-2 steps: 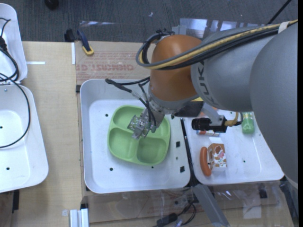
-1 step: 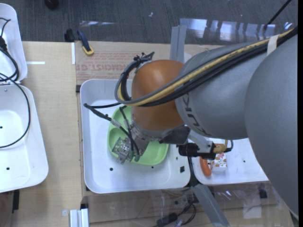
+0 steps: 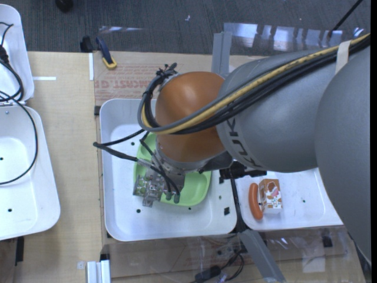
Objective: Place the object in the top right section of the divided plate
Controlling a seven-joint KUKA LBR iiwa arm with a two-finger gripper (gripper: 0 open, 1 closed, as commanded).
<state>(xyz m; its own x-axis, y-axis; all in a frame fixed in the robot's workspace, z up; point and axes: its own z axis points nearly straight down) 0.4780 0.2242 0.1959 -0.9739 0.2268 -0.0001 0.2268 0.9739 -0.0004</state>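
1. Divided plate (image 3: 197,188), pale green, lies in the left bin (image 3: 118,175), toward that bin's 5 o'clock part; much of it is hidden under the arm, so its sections cannot be told apart.
2. Arm (image 3: 277,111), grey with an orange band (image 3: 188,114), reaches in from 3 o'clock and covers the middle of the left bin; black and yellow cables (image 3: 259,87) run along it.
3. Tool (image 3: 158,188) hangs over the plate's 9 o'clock edge, its tips low above the plate and the bin floor. Whether its fingers are apart or together I cannot tell; they are small and cluttered against the plate.
4. Something small and greyish shows at the tool tips near the plate's 8 o'clock rim, but whether it is an object or part of the tool I cannot tell.
5. Right bin (image 3: 306,208) stands just beside the left one at its 3 o'clock side. In it lie a red sausage-shaped toy (image 3: 254,201) and a small white and orange box (image 3: 271,196), touching or nearly so, the box on the sausage's 3 o'clock side.
6. Both bins sit on the wooden table (image 3: 73,87). At 9 o'clock of the table stands another white tray (image 3: 23,175) with black cables across it.
7. A blue and yellow clamp (image 3: 105,52) lies at the table's 12 o'clock edge.
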